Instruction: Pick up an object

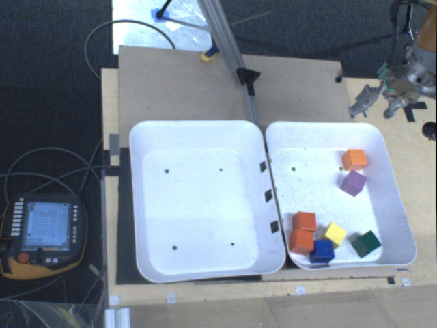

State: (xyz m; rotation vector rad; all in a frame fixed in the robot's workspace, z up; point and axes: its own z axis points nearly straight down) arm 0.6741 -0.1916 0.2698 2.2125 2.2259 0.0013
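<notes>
My gripper (378,104) hangs above the bench just past the far right corner of the right bin (392,183), and nothing sits between its spread, open fingers. Inside that bin, an orange block (354,159) and a purple block (353,182) lie near the right wall. Along the near wall cluster two red-orange blocks (304,221) (301,240), a yellow block (335,234), a blue block (322,251) and a dark green block (367,243). All the blocks rest on the bin floor, well below and in front of the gripper.
The left bin (140,183) adjoins the right one along a shared middle rim. A slanted grey pole (225,33) comes down to the bench behind the bins. A teach pendant (41,234) with cables lies on the floor at the left.
</notes>
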